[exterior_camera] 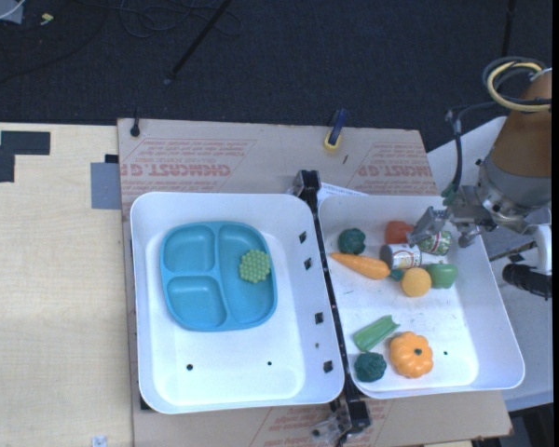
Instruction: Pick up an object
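The right bin [494, 343] holds several toy foods. A dark green broccoli [351, 241] and an orange carrot [361, 265] lie at its upper left. A small can [402, 255] lies on its side next to a red piece [398, 231]. Below the can are a yellow-orange ball [415, 282] and a green piece [442, 275]. A green pod [375, 331], an orange pumpkin [410, 354] and another dark green piece [370, 367] lie near the front. My gripper [435, 227] hangs low at the bin's upper right, just right of the can and the red piece.
The left bin [168, 371] holds a blue divided plate [205, 291] with a round green textured piece [254, 266] in its right compartment. A black divider [319, 287] runs between the bins. The arm's orange band [526, 138] rises at the right.
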You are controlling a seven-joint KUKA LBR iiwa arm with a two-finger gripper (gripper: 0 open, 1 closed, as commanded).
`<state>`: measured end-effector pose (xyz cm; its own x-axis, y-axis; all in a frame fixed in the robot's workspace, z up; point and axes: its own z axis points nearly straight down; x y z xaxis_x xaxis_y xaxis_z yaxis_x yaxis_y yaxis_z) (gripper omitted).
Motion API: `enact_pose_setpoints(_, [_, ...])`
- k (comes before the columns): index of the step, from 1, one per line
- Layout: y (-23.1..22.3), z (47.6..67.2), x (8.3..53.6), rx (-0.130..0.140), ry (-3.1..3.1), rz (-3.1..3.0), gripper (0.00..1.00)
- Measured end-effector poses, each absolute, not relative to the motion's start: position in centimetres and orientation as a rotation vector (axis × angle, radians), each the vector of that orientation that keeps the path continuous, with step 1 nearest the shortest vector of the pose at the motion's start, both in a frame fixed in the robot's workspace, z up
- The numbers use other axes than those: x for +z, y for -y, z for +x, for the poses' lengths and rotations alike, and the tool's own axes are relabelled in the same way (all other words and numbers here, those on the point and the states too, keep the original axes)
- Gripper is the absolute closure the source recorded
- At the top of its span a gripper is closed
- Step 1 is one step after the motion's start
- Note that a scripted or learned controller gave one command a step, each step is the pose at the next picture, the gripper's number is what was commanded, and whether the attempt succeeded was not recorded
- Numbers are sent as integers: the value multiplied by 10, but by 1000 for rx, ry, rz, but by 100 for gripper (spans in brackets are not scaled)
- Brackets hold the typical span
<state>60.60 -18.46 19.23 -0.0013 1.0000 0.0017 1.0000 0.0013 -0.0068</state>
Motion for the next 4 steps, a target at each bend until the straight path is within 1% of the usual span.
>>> enact_pose_setpoints(1, [193,608,140,6,2217,-2217,0])
enact_pose_setpoints(2, [193,615,117,-18,2234,-2230,0])
enact_pose_setpoints(3, [194,615,128,-17,2233,-2232,100])
enact_pose_setpoints(4, [203,619,174,0,2222,-2224,100])
